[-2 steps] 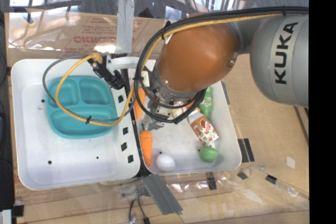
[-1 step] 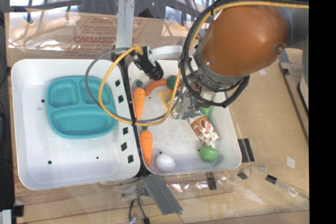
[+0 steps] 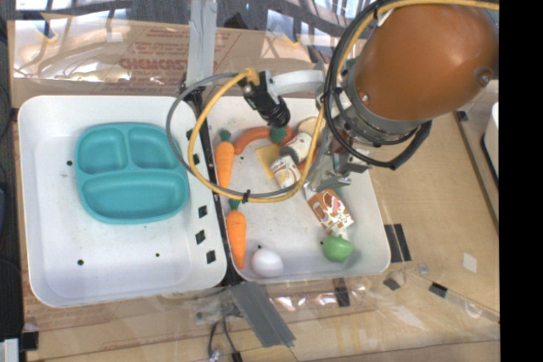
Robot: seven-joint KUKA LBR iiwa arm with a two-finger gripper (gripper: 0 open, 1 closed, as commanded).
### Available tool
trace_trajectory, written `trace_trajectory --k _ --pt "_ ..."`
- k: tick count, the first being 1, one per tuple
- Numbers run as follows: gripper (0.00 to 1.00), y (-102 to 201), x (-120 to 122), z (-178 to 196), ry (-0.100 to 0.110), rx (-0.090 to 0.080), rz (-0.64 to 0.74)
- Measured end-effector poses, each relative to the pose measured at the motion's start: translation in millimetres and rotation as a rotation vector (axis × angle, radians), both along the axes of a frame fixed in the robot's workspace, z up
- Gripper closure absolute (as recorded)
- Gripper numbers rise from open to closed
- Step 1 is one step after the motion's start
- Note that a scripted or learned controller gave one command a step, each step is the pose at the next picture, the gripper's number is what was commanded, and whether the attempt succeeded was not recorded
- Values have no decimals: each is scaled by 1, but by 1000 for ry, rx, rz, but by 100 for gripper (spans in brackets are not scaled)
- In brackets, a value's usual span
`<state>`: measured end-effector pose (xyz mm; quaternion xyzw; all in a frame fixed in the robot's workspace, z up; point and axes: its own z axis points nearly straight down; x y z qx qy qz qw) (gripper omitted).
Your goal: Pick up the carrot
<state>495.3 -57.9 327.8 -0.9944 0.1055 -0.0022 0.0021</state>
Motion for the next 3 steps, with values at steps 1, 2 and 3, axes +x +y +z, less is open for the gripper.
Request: trace_trajectory --k 1,2,3 --pt "100 0 -3 -142 21 0 4" --pt "100 -7 -13 -138 13 -3 16" --pt "100 17 -10 -138 16 -4 18"
